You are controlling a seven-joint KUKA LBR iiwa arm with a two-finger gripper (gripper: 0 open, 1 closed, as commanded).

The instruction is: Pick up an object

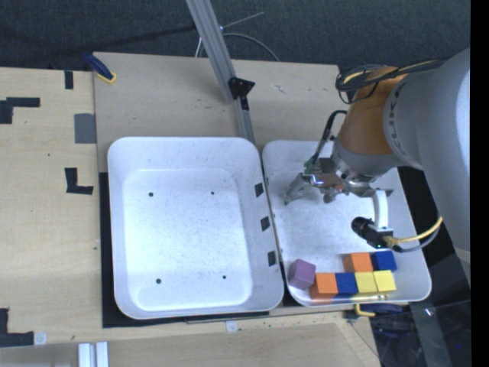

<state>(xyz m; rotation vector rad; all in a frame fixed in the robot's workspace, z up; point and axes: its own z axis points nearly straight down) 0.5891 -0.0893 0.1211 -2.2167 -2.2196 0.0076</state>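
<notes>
Right bin [306, 159] holds 7 blocks [359, 275]; jaws [312, 186] spread open above it, gripping nothing.

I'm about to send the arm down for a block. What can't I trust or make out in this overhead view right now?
- End effector: small and blurred, so the finger state can't be read.
- Right bin: its far right corner lies under the arm.
- Blocks: packed tightly, so gaps between them can't be judged; the purple block sits apart.
- Block height: not readable from above.

Fixed overhead camera, slanted, both bins [122, 159]
</notes>
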